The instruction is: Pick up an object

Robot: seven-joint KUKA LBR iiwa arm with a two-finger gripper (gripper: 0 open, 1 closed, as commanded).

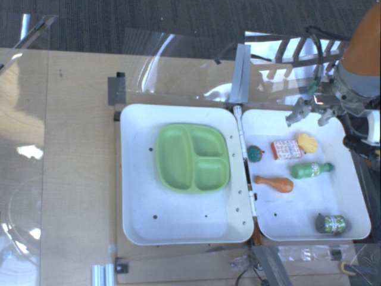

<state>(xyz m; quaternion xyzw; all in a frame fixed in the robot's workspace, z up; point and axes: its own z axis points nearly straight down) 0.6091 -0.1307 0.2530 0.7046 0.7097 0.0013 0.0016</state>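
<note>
My gripper (309, 115) hangs over the far edge of the right bin (271, 228), its two fingers spread apart and open with nothing between them. Just below it lie a yellow item (308, 143) and a red-and-white box (287, 149). A small teal ball (255, 154) sits by the bin's left wall. An orange drumstick-shaped toy (275, 183) lies near the middle, and a green bottle (311, 170) rests on its side to its right. A grey-green can (330, 223) lies at the near right corner.
The left bin (137, 219) holds a green divided plate (193, 158). A metal post (241, 76) rises at the far end of the divider between the bins. Cables (309, 46) hang by the arm at the top right.
</note>
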